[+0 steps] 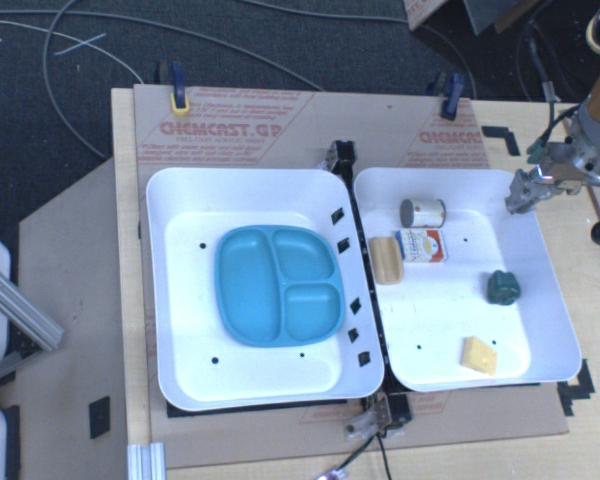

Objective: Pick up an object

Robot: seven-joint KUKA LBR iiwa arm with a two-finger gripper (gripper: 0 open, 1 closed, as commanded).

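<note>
While pincer (523,192) hovers at bin rim | grip state unclear | green object (502,287) lies below, apart

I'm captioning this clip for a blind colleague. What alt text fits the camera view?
Two white bins sit side by side: the left bin holds a blue divided plate, the right bin a small can, a red-and-white packet, a tan block, a green lump and a yellow piece. The arm's tool hovers at the right bin's upper right corner.

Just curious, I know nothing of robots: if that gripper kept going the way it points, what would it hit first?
Probably the right bin's rim. The gripper points down-left over that upper right corner; the can lies farther along. Depth is unclear.
</note>
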